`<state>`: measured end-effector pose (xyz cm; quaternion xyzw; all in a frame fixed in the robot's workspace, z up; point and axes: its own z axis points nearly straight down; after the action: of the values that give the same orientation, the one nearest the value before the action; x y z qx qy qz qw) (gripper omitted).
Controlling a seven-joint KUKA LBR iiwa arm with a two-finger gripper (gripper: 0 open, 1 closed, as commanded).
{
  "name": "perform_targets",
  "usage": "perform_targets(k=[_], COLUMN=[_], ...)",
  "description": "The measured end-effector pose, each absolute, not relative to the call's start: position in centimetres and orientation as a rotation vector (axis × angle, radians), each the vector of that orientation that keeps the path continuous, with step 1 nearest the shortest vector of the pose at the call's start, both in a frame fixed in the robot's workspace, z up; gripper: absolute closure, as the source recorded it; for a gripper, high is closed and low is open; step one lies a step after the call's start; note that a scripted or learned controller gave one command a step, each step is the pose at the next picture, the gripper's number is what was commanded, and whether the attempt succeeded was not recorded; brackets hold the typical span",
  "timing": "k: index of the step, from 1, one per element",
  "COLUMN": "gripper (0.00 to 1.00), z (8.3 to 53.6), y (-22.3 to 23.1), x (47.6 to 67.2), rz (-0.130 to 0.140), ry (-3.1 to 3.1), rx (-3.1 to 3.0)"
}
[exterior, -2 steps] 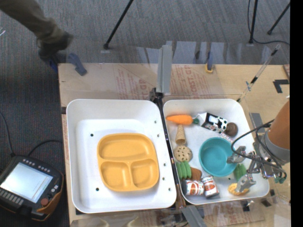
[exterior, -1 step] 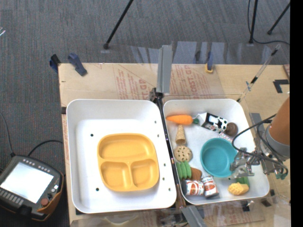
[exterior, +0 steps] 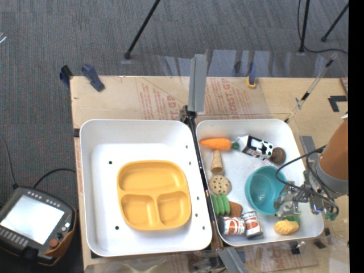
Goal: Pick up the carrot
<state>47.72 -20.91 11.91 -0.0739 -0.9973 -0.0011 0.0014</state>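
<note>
Carrot (exterior: 216,144) lies at top-left of right bin (exterior: 291,131), untouched; gripper (exterior: 289,205) low near teal bowl (exterior: 263,190), finger state unclear.

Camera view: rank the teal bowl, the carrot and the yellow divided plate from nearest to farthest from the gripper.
1. Teal bowl: right bin, just left of the gripper.
2. Carrot: same bin, at its far left corner.
3. Yellow divided plate: middle of the left bin.
</note>
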Motion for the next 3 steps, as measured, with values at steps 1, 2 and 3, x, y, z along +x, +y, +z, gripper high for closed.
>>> perform_targets(k=[1,2,3], gripper=[1.0,1.0,1.0], z=[12.1,8.7,9.7], y=[-21.3,-20.6,-21.0], x=[47.6,47.7,47.7], rz=[-0.002,-0.003,-0.002], ry=[-3.104,-3.117,-3.1], rx=[-0.484,-0.389,-0.514])
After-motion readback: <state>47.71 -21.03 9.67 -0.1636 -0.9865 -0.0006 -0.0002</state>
